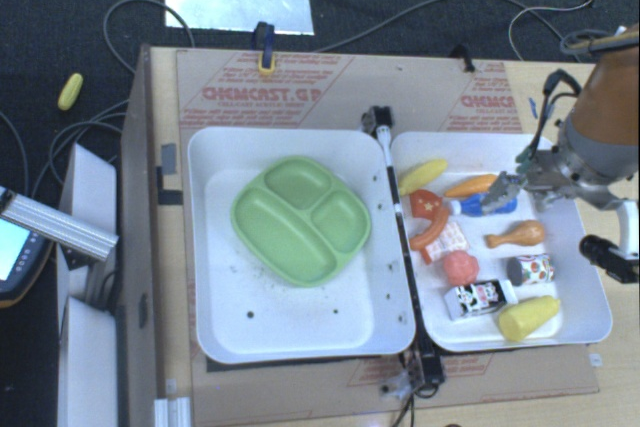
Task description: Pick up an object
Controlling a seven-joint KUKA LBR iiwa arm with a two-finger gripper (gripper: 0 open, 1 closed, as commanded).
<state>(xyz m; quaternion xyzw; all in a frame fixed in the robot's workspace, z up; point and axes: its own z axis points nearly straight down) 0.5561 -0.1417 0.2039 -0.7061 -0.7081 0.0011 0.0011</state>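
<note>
- Farthest to the left of the gripper, the left white plastic bin [220,315] holds a pale green divided plastic tray [300,219], lying flat and well apart from the arm.
- Nearer, in the right white plastic bin [585,325], a yellow toy banana [422,175] and a red star-shaped toy [427,205] lie left of the gripper, near the divider between the bins.
- Below and left of the gripper sit a pink round ball [460,266] and a small black-and-white carton [480,296]; lower still, a yellow cylinder-like toy [528,316].
- An orange carrot-like toy [470,185] and a blue object [498,206] lie just beside the gripper's tip; contact is unclear.
- The gripper [503,191] hangs low over the bin's upper part; whether it is spread or clenched cannot be told.
- A tan toy drumstick [517,235] and a small red-and-white can [531,269] lie just below it.
- Judged from this, nothing is lifted yet: the pick remains to be done, likely among the toys at the tip.
</note>
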